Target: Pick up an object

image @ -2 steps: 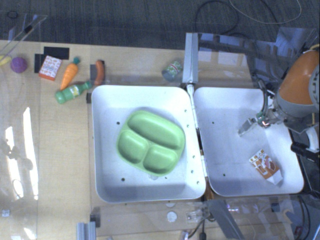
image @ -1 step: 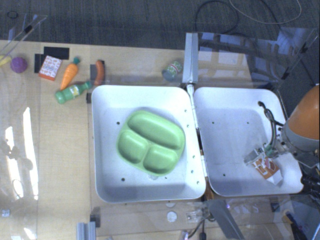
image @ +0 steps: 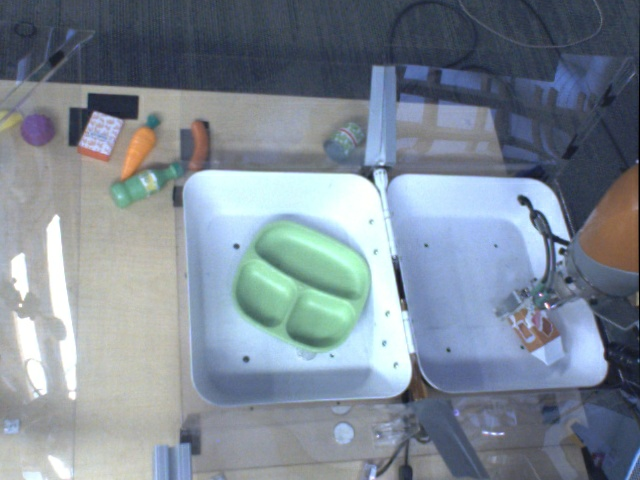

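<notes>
**Desk:** What have you got, starting from the left?

**Me:** On the table point(image: 90, 298), along the back, I see a purple ball point(image: 38, 129), a small box point(image: 99, 135), a toy carrot point(image: 138, 148), a green bottle point(image: 145, 182) lying on its side, and further along a little jar point(image: 346, 139). None of that is in reach of the job. The left bin point(image: 215, 368) holds a green divided plate point(image: 302, 283), sitting roughly in its middle.

**Desk:** And the right side?

**Me:** The right bin point(image: 450, 268) has one small orange-and-white packet point(image: 535, 330) near its front right corner. The arm point(image: 612, 238) comes in from the right, and the gripper point(image: 527, 303) is down right at that packet, apparently touching it.

**Desk:** Are the jaws closed on it?

**Me:** I cannot tell; the tip is too small and cluttered with cables to read. The packet looks to be lying on the bin floor, so I judge the pick is not done. The approach looks finished; a secure grip and the lift remain.
</notes>
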### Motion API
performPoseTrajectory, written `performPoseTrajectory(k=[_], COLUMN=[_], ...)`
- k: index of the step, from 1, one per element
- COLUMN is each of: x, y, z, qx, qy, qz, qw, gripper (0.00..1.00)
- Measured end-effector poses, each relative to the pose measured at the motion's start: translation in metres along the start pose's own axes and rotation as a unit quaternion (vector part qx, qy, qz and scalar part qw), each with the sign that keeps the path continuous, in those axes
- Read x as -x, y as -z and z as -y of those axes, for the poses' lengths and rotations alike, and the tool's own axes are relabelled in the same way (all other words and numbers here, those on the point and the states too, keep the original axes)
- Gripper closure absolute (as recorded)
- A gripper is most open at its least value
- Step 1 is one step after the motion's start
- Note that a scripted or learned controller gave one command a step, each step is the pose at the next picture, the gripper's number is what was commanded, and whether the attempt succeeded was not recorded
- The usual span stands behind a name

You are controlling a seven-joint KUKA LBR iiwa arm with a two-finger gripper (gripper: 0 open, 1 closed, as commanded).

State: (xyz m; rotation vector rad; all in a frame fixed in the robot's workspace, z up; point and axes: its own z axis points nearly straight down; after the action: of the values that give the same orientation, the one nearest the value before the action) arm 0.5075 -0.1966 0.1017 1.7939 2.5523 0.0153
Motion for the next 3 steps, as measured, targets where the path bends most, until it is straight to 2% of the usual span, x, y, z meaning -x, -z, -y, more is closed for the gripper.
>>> performPoseTrajectory(k=[1,2,3], x=[-0.002,0.02,0.061], y=[0.111,0.158,0.131], z=[-0.075,-0.127,-0.142], qx=[-0.003,-0.003,-0.004], qy=[-0.017,-0.02,0.064], qz=[-0.001,0.0,-0.001], qw=[0.9998,0.9998,0.9979], gripper=[1.0,1.0,1.0])
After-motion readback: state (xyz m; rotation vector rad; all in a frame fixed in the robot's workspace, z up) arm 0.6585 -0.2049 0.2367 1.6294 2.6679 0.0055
